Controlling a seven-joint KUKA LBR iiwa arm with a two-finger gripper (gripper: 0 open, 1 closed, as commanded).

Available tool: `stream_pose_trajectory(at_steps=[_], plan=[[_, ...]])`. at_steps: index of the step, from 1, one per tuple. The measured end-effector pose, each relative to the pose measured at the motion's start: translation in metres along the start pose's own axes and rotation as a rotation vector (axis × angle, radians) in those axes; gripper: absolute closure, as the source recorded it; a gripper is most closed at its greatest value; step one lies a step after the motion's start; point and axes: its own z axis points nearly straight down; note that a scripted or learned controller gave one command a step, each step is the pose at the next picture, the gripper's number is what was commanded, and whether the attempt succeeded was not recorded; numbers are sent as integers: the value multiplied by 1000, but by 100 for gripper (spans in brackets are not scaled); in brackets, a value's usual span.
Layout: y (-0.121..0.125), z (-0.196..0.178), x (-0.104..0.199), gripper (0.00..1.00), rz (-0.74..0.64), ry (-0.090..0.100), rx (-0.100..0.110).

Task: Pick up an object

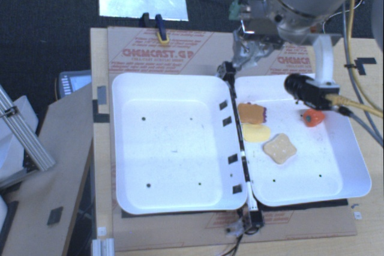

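Note:
The right bin holds several small items. An orange-brown piece with a purple edge lies near the divider. Just below it sits a flat yellow piece, and a beige toast-shaped piece lies in front of that. A small red-orange item rests further right. My gripper hangs above the far rim between the two bins, behind all the items and touching none. Nothing shows in its grasp.
The left bin lies beside the right one, joined by black clips along the divider. A black cylinder on a white bracket juts from the arm over the right bin's far side. Cables trail at right.

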Motion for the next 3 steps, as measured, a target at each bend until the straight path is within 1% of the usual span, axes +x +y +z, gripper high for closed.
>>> stream_pose_trajectory(at_steps=[1, 2, 3], plan=[[47, 11, 102, 100, -2, 0, 2], [69, -53, 104, 100, 3, 0, -2], [108, -49, 103, 100, 10, -3, 3]])
